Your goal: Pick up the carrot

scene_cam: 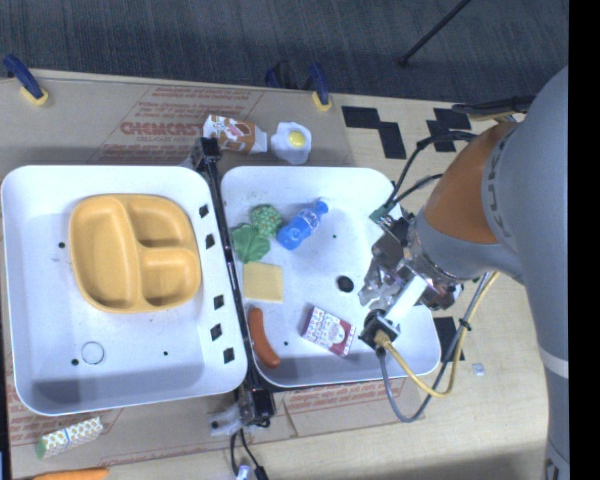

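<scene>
The carrot (262, 336), a slim orange-red piece, lies in the right bin (380, 183) against its left wall, near the front corner. My gripper (382, 273) hangs over the right side of that bin, well to the right of the carrot and apart from it. A red carton (328, 329) lies between the carrot and the gripper.
The right bin also holds a yellow block (264, 282), a green leafy toy (254, 232), a blue bottle (301, 225) and a small black round thing (346, 285). A yellow divided plate (135, 251) sits in the left bin (30, 298). Small packets (230, 133) lie behind the bins.
</scene>
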Motion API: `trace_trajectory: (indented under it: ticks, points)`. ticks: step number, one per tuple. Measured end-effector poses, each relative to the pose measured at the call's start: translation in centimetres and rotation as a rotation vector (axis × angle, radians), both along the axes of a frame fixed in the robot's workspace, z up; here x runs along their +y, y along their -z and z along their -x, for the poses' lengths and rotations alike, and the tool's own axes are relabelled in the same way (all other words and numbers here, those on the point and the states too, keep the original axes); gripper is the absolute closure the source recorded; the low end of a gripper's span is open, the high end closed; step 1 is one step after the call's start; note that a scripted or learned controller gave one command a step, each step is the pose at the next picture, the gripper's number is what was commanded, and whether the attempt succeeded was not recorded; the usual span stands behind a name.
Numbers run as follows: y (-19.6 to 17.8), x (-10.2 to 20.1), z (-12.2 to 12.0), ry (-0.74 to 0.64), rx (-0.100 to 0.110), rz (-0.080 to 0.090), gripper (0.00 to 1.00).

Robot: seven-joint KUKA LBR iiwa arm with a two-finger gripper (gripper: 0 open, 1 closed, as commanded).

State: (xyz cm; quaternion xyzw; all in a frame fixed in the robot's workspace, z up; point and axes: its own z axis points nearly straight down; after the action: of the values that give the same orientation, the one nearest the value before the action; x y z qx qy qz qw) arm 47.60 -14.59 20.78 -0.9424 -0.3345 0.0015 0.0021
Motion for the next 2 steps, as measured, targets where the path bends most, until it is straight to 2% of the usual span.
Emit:
trace_trajectory:
  ticks: [1,2]
  points:
    - [-3.2,-6.2,0.0,-0.001,-0.001,0.000,1.00]
    - [-8.3,-6.2,-1.0,-0.400,-0.002,0.001,1.00]
